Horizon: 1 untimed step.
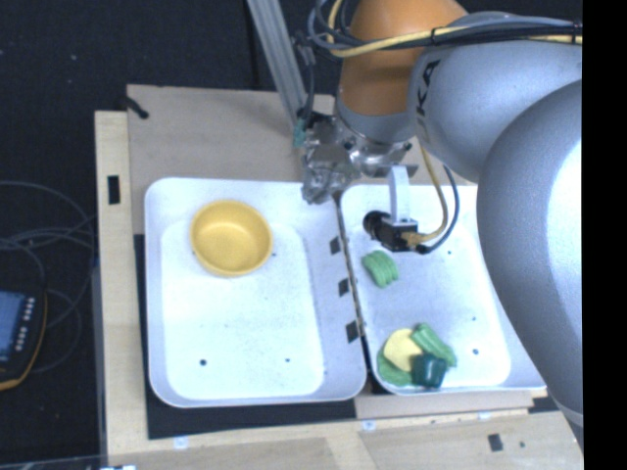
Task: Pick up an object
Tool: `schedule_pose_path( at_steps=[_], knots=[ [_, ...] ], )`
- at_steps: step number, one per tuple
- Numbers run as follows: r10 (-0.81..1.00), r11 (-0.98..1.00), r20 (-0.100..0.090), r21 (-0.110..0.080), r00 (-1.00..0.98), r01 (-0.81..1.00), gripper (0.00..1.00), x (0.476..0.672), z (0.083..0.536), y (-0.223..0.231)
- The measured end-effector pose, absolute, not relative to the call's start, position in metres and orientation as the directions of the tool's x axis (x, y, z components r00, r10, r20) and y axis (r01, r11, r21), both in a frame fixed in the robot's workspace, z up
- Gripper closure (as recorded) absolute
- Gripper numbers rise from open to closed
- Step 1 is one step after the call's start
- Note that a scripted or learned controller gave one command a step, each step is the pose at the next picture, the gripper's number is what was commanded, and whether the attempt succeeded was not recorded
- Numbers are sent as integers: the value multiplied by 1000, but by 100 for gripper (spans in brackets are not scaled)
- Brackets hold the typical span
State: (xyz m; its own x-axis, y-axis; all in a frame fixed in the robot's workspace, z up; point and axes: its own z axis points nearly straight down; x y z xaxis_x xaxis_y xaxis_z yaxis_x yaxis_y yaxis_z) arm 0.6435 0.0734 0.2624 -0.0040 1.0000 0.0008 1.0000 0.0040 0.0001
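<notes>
Green piece lies loose in the right bin, 5 o'clock from the gripper, which hangs over the bins' divider, grip state can't tell, probably lining up a reach; yellow bowl at 8 o'clock, toy pile farther at 5.

You have 2 shallow white bins side by side on the pale bench: the left bin and the right bin, their inner rims meeting down the middle. 3 small black clips sit in a row along that seam. A grey metal rail slants up from the bench's far edge. Beyond the bench's left edge you see a handheld pendant on the dark floor, with thin cables looping near it.
</notes>
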Motion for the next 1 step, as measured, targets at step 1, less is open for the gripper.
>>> schedule_pose_path(
  at_steps=[1],
  knots=[
    [1000, 0, 0, 0, 0, 1000, 0, 644, 263, 71]
  ],
)
